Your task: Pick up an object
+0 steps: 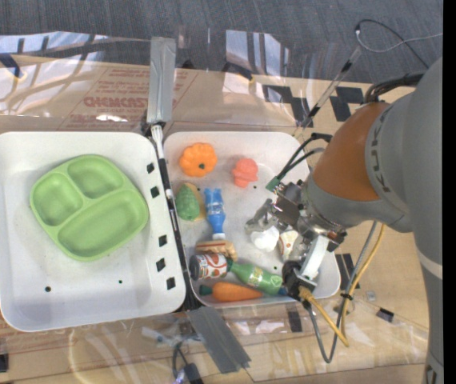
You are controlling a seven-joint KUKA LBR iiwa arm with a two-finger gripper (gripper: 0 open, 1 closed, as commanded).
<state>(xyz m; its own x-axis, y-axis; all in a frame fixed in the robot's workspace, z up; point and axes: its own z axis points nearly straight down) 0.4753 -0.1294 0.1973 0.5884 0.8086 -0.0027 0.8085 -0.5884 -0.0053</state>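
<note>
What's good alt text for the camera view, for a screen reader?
The arm's gripper reaches low into the right bin among toy foods: orange pumpkin, carrot, green bottle, can. The left bin holds a green divided plate.

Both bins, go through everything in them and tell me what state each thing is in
green divided plate: right way up in the left bin
orange pumpkin: upright
blue bottle: lying flat
green bottle: lying flat
carrot: lying flat
can: on its side
gripper: low over the right bin
</note>
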